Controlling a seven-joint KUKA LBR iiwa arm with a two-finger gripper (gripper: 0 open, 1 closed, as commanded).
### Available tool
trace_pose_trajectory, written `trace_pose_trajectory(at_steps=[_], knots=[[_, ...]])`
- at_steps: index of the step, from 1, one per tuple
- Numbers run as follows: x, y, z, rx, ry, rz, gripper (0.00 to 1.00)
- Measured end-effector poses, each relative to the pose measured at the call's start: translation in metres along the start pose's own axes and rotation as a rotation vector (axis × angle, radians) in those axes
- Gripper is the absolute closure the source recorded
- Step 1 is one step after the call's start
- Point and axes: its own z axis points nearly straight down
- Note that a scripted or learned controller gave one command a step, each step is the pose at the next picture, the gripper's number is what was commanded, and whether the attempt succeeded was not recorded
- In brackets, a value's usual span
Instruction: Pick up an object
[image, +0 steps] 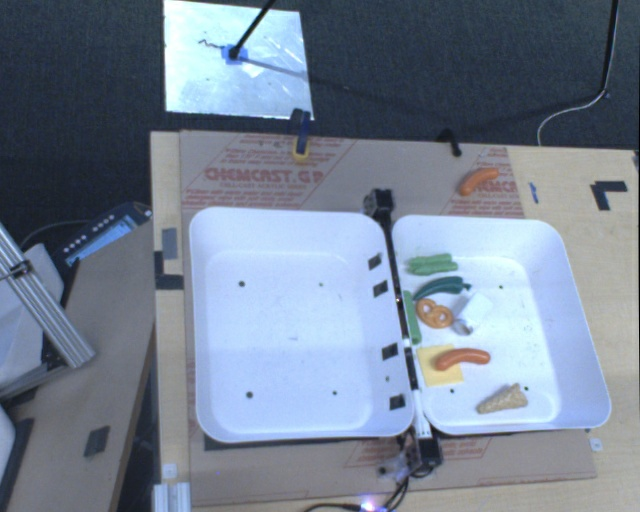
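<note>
white plastic makes up both shallow bins on the bench. left bin (290, 320) sits beside the right bin (560, 300), their inner walls touching along a row of black clips (385, 320).

in the right bin, all toward its left half: a green pea pod (431, 264) near the top, a dark green curved pepper (441, 287) just below it, an orange pretzel (435, 314) under that, with a pale green strip (414, 322) along the wall just left of the pretzel. a white block (474, 308) lies just right of the pretzel. lower down, a yellow cheese slice (441, 365) with an orange sausage (461, 357) overlapping its upper right edge. a tan wedge (503, 399) rests nearest the front.

outside the bins, on the cardboard behind the right bin, a second orange sausage (478, 180) lies alone.
</note>
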Motion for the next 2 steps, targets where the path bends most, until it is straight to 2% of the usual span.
trace_pose_trajectory(at_steps=[1, 2], knots=[[0.023, -0.096, -0.064, 0.009, 0.004, 0.003, 1.0], [0.096, -0.096, 0.065, 0.031, 0.011, -0.005, 1.0]])
